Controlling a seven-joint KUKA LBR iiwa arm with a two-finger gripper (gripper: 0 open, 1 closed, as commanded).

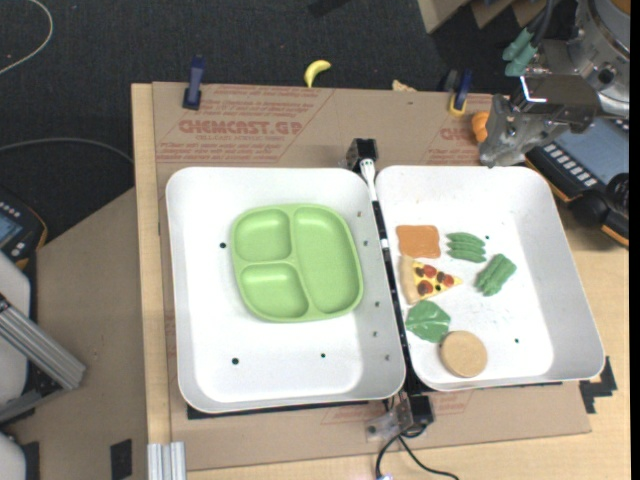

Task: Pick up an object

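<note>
The pincer hangs above the far rim of the right bin, well apart from everything in it; I cannot tell whether it is open or closed. The candidates all lie in that bin: an orange slab, a pizza slice touching its near edge, two green pieces to the right, a green leaf and a tan disc nearest the camera. The left bin carries a green divided plate. Nothing is grasped, so the reach and descent seem yet to come. The toys are flat and crowded; a descent between the slab and pizza could likely nudge both and close on neither. The disc looks thin, so it might slip out unless the descent goes low enough
</note>
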